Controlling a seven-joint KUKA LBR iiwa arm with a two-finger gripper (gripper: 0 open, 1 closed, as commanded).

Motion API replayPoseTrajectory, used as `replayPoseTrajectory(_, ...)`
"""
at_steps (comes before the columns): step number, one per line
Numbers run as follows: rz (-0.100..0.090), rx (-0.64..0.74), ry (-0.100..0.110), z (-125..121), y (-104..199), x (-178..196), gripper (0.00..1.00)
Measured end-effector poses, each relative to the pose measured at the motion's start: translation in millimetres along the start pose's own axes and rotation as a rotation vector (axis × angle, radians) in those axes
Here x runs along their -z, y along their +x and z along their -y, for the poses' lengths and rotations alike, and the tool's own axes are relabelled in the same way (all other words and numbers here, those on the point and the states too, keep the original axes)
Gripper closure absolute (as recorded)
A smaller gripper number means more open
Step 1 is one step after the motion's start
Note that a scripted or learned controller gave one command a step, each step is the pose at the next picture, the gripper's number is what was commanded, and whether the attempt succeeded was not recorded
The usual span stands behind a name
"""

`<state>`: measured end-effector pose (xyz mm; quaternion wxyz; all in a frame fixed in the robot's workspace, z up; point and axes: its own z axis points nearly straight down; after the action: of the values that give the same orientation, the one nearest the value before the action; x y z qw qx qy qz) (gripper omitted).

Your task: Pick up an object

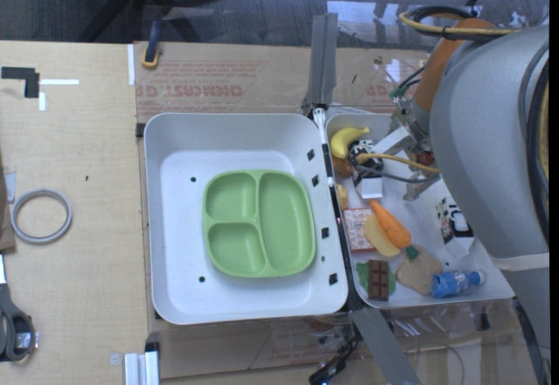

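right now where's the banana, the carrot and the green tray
banana (347, 140), camera view, middle of its yellow curve
carrot (390, 225), camera view, middle of its orange body
green tray (259, 223), camera view, central divider between compartments

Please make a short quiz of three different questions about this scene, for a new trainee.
1. True or false: the green plate lies in the left bin.
2. Which lies nearest the yellow banana? A) blue bottle B) chocolate bar C) black-and-white toy
3. Fill in: the orange carrot lies in the ___ bin.

Key: 1 true; 2 C; 3 right.
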<state>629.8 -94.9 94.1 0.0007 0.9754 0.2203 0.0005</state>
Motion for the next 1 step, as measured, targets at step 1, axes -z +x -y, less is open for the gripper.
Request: replayPoseTrajectory(1, 0.005, -0.238, 0.002, -24.0, 9.8, 29.8, 0.0)
